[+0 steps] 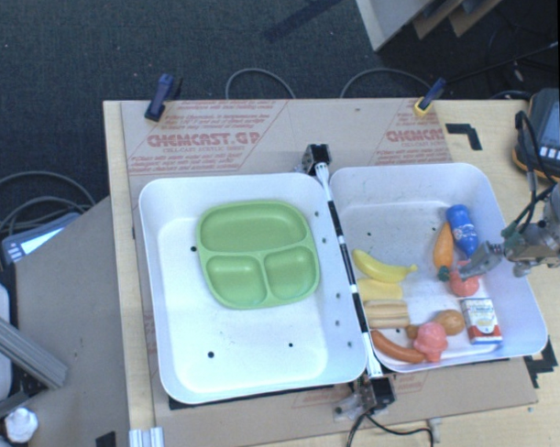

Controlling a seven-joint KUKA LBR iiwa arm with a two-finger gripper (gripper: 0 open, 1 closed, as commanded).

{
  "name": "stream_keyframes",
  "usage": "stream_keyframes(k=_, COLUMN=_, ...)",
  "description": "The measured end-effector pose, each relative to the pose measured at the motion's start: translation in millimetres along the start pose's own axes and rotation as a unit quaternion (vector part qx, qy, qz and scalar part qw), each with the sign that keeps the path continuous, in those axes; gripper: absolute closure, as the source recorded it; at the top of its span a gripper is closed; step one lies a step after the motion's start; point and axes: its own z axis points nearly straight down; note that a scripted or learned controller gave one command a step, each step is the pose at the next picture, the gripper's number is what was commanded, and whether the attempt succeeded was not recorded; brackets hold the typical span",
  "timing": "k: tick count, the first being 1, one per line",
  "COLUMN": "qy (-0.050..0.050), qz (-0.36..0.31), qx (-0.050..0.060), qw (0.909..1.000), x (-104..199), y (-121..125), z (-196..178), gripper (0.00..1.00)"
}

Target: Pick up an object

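Your tool [484,258] at the right bin's [402,179] three o'clock, finger state unclear, beside carrot [443,245] pointing twelve-to-six

A: What can't you make out near the right bin [402,182]?

B: The arm is cut off by the picture's right edge; its gripper [487,255] is small and blurred, just above a red thing [464,285] whose kind I can't tell.

A: And the small carton [482,319] below that?

B: Its label is too small to read. The pink thing [431,340] left of it partly hides the sausage [394,348].
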Motion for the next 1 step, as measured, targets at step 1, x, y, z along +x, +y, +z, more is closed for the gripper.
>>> stream_keyframes(k=1, qy=0.000, qz=0.000, qx=0.000, qw=1.0000, x=-29.7, y=62.0, z=67.5, gripper=0.00)
